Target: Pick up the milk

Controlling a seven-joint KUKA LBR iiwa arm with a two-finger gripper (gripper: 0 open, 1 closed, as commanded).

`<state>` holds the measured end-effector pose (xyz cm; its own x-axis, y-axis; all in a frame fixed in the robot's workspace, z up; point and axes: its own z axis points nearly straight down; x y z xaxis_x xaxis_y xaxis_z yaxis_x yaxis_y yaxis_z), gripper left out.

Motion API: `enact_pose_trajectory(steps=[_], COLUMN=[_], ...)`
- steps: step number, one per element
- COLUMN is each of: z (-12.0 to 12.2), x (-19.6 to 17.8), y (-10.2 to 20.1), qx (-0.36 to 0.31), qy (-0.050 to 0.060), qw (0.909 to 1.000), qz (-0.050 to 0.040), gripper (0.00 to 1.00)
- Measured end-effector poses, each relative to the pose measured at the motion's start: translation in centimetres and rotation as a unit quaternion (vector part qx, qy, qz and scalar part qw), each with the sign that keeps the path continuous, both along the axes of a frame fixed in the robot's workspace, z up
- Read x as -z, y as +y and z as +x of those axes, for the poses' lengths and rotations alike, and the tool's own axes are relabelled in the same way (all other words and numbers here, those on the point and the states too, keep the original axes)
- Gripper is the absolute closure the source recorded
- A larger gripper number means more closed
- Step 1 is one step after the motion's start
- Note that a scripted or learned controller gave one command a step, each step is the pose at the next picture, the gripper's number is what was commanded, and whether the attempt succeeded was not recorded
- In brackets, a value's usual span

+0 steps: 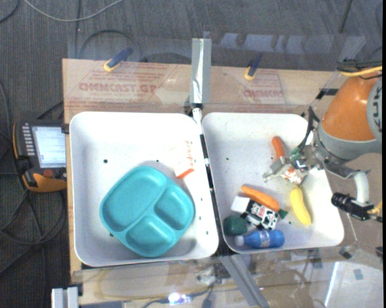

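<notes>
The milk (249, 209) is a small white carton with black patches, lying near the front of the right bin (244, 140). An orange carrot (260, 196) lies across its far edge. A blue bottle (263, 239) and a dark green item (234, 224) touch its near side. My gripper (286, 171) hangs over the right bin's middle right, up and to the right of the milk and apart from it. Its fingers are open with nothing between them.
A yellow banana (301, 206) lies right of the milk, just below the gripper. A second carrot (279, 147) sits farther back. The left bin (90, 140) holds a teal divided plate (148, 210) and a small orange piece (185, 171).
</notes>
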<state>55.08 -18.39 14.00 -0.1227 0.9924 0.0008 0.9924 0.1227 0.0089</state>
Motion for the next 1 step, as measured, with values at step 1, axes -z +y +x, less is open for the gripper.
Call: enact_pose_trajectory(steps=[1], z=[-2.71], x=[-9.07], y=[-0.15], qx=[0.020], qy=[0.005], qw=[0.9998], qz=[-0.0010], gripper=[0.00])
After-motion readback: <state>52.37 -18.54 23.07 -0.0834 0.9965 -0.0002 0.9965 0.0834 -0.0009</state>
